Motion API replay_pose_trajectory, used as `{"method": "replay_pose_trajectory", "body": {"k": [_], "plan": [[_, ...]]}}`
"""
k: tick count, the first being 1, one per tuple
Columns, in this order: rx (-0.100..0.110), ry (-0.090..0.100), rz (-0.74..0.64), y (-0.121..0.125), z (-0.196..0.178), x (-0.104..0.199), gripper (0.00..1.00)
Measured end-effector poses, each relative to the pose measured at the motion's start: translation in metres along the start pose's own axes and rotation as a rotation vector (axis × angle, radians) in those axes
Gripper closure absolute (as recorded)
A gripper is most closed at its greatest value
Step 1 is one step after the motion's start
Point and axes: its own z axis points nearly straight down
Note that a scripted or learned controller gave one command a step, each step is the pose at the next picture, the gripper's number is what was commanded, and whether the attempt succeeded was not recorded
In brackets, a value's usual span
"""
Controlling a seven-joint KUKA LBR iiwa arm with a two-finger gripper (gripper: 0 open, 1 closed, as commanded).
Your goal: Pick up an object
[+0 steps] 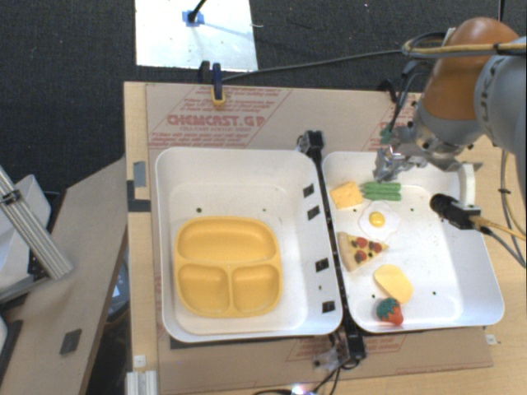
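Nearest the camera, at the front of the right bin (486,303), lies a toy strawberry (389,310), well below the gripper (387,169), with a yellow oval piece (394,283) just behind it. Closer to the gripper come a pizza slice (361,249) and a fried egg (377,219), both on the bin floor below it. Right under the gripper sits a green bean bundle (380,190), and just to its left, touching or nearly so, a cheese wedge (347,195). The gripper hangs low over the green bundle's near end, at the back of this bin; whether its fingers stand apart or closed cannot be made out, and nothing can be seen held in them. Far to the gripper's left, the left bin (165,220) carries a yellow divided tray (229,265). By my reading, the step in hand is the descent onto a chosen piece, most likely the green bundle, with the grasp not yet confirmed. The next move would call for closing squarely across the bundle's narrow width, without nudging the cheese beside it, and then a straight lift clear of the bin wall.
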Motion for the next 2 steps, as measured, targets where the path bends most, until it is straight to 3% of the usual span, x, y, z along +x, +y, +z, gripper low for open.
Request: {"method": "replay_pose_trajectory", "body": {"k": [1,2], "plan": [[-0.001,0.000,-0.001,-0.008,-0.057,0.002,1.00],[0.005,0.002,-0.006,-0.011,-0.048,0.049,1.00]]}}
